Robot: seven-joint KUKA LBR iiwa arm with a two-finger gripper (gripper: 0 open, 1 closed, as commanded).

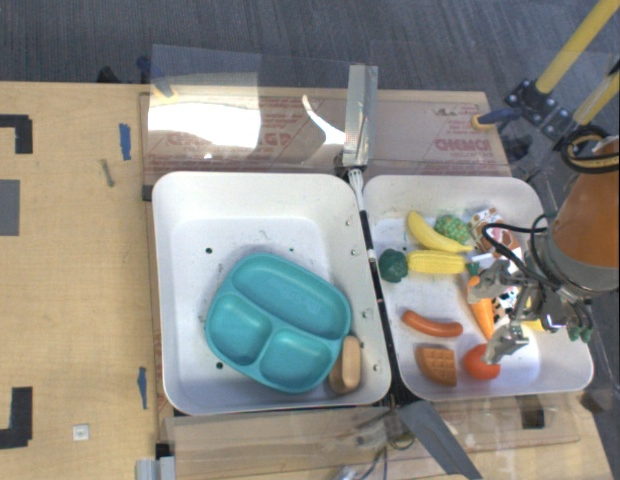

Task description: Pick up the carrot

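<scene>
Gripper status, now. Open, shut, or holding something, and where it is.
Gripper: over the right bin, just beside the carrot. Open or shut: cannot be told.

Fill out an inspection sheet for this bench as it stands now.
Surface: two white bins, left bin, right bin.
Job's things: carrot in right bin, beside the gripper.
Clutter: teal tray and bread roll in left bin; bananas, corn, sausage, tomato in right bin.
Grippers: low over right bin; grasp unclear.
Cables: black cable at wrist.
Surroundings: wooden board, grey floor.
</scene>
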